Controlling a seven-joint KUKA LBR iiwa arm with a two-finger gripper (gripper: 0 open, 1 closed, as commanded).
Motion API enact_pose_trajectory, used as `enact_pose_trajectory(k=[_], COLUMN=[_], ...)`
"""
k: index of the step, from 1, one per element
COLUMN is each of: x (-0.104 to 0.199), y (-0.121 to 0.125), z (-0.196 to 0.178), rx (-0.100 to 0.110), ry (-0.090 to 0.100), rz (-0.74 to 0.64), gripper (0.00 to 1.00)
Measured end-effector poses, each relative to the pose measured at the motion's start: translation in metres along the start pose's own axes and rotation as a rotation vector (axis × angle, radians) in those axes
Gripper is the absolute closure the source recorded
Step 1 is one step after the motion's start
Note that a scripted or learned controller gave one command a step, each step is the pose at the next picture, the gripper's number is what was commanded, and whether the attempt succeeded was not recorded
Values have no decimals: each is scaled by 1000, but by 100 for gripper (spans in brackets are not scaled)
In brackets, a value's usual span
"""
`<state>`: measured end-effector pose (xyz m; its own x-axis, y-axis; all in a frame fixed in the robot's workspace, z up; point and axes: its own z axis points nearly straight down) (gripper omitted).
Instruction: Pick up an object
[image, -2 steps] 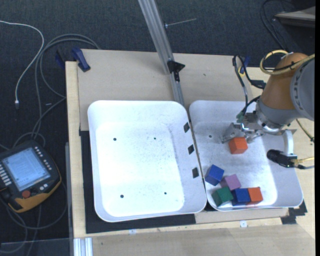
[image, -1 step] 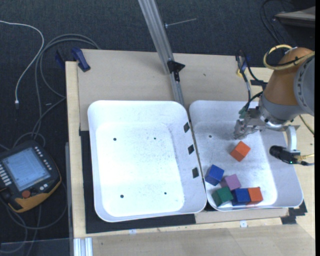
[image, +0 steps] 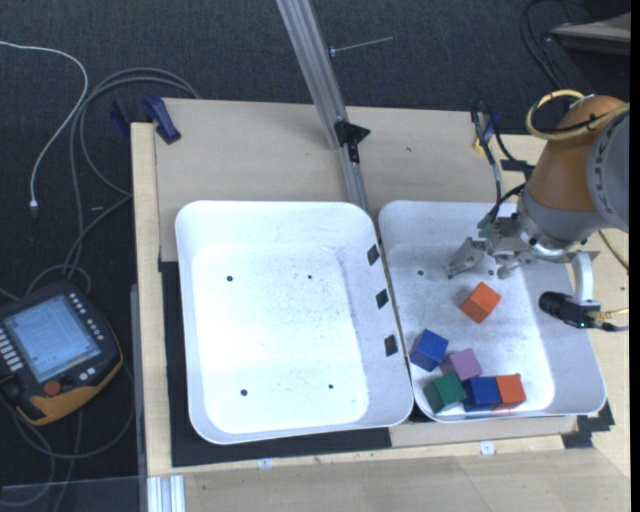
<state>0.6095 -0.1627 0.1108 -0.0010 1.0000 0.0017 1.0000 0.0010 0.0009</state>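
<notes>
In the right bin (image: 570, 385), an orange cube (image: 481, 301) lies alone near the middle. My gripper (image: 482, 266) hovers just behind it, at the end of the grey and orange arm coming in from the right. Its fingers are open, with nothing between them. Toward the bin's front lie a blue cube (image: 430, 348), a purple cube (image: 465, 364), a green cube (image: 447, 390), a second blue cube (image: 486, 392) and a second orange cube (image: 510, 389), packed close together.
The left bin (image: 270, 320) sits beside the right one, with black clips along their shared edge. A slanted metal rail (image: 325, 90) rises behind the bins. A teach pendant (image: 55, 345) lies off the bench at the left.
</notes>
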Motion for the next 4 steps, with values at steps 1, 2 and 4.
enact_pose_trajectory(k=[1, 2, 4], x=[42, 50, 77], y=[-39, -74, -60], z=[12, 11, 14], rx=[7, 6, -1], ry=[2, 1, -1], rz=[-1, 2, -5], gripper=[0, 0, 0])
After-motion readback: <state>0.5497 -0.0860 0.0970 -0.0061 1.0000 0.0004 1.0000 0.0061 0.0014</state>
